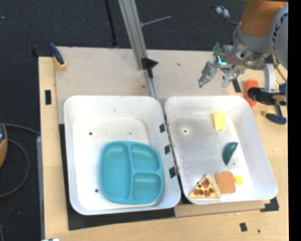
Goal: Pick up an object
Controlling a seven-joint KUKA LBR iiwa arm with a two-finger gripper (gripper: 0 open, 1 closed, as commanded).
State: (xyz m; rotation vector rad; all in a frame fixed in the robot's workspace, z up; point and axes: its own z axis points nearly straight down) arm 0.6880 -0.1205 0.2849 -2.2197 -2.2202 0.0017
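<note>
Arm enters from the right, orange band above the wrist, gripper [219, 77] poised over the bare bench just beyond the far rim of the right bin [253, 134]. The 2 fingers stand apart with nothing between them. Right bin contents: yellow block [219, 120] toward the far side, dark green piece [230, 152] mid-right, and along the near edge a pizza slice toy [204, 188] touching an orange-brown block [225, 183], with a small yellow piece [238, 180] just beside that block. Left bin [80, 114] holds a teal divided plate [131, 172] with 3 compartments, lying flat toward the near side.
</note>
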